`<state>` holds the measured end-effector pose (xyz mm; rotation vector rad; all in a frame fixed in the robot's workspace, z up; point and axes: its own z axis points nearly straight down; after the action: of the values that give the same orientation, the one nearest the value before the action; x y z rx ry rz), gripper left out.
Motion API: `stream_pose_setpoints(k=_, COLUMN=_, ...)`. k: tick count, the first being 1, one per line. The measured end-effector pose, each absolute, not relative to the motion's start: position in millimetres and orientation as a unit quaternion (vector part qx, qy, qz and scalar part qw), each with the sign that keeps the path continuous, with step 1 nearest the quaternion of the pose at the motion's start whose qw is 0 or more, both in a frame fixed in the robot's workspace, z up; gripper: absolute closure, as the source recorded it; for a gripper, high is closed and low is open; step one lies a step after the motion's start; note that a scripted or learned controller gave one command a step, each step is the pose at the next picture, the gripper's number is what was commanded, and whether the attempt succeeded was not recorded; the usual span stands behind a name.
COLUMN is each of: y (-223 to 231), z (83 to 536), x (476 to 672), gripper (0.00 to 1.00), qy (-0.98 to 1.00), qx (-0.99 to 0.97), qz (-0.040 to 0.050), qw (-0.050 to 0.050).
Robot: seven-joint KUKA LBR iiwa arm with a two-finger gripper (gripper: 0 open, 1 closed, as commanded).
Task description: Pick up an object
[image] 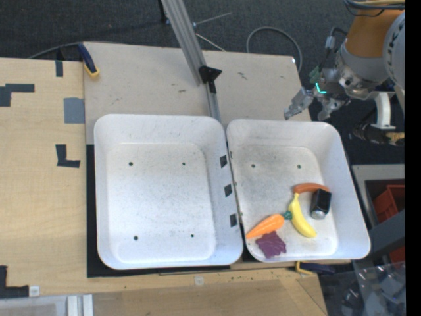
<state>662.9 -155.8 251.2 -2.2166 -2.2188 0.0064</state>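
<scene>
Four objects crowd right bin's (342,150) near corner; pincer (308,105) beyond far rim.

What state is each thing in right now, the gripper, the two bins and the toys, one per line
gripper: above the right bin's far rim, holding nothing
right bin: holds all five toys
left bin: no toys in it
banana: lying flat
carrot: lying flat
purple toy: lying flat
black can: on its side
sausage: lying flat

I'm looking into a robotics lab: two white bins (99,176) on a taped plywood surface (39,196), an aluminium camera post (187,38), loose cables (270,35) on dark floor.
</scene>
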Motion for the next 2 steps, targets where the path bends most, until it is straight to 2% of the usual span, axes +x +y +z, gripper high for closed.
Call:
stream_pose_setpoints(k=1, y=-155.8, z=254.5, x=663.8, gripper=0.00, qy=-0.708, qx=-0.706, qz=0.0010, qw=0.000)
stream_pose_setpoints(k=2, y=-156.5, z=190.0, x=665.2, gripper=0.00, qy=-0.708, qx=-0.707, qz=0.0029, qw=0.003)
